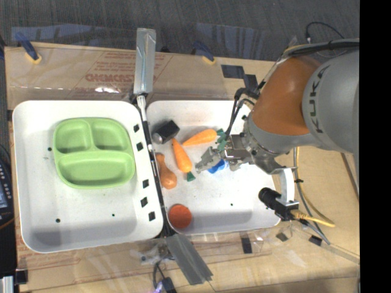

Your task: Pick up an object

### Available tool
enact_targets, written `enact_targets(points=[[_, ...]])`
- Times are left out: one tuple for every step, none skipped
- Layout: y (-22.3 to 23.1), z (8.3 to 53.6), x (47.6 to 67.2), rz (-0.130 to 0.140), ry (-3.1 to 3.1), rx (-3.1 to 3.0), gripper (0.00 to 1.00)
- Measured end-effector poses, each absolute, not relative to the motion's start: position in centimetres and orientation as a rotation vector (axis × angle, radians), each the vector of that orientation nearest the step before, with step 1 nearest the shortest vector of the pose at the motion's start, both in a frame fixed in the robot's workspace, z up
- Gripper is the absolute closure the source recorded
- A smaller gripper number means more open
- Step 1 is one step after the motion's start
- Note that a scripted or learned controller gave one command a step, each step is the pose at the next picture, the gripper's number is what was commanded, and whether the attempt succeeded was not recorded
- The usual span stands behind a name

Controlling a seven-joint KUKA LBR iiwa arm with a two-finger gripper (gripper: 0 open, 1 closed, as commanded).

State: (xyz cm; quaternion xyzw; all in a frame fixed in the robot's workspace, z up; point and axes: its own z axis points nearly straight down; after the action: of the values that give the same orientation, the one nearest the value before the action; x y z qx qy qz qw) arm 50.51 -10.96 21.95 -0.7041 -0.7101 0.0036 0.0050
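In the right bin (244, 215) lie two orange carrots, one (181, 155) near the middle and one (201, 137) just behind it. A brownish-orange piece (165, 171) rests by the divider, a black and silver object (164, 130) sits at the back left, and a red-orange ball (179, 216) is at the front left corner. My gripper (209, 162) hangs low over the bin's middle, right of the carrots, with a small blue object (216, 167) right at its fingers. The grey arm with its orange band reaches in from the right.
The left bin (36, 218) holds a green divided plate (93, 151). A metal divider bar with black clips runs between the bins. Cables and a black fitting (273, 201) hang by the right bin's front right corner. Brown cardboard surrounds both bins.
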Motion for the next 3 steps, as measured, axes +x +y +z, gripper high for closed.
enact_targets(points=[[-11.0,22.5,50.5,0.022,-2.225,-2.193,1.0],[-10.9,22.5,50.5,0.022,-2.225,-2.193,0.0],[-12.6,13.4,55.4,0.013,-2.285,-2.139,0.0]])
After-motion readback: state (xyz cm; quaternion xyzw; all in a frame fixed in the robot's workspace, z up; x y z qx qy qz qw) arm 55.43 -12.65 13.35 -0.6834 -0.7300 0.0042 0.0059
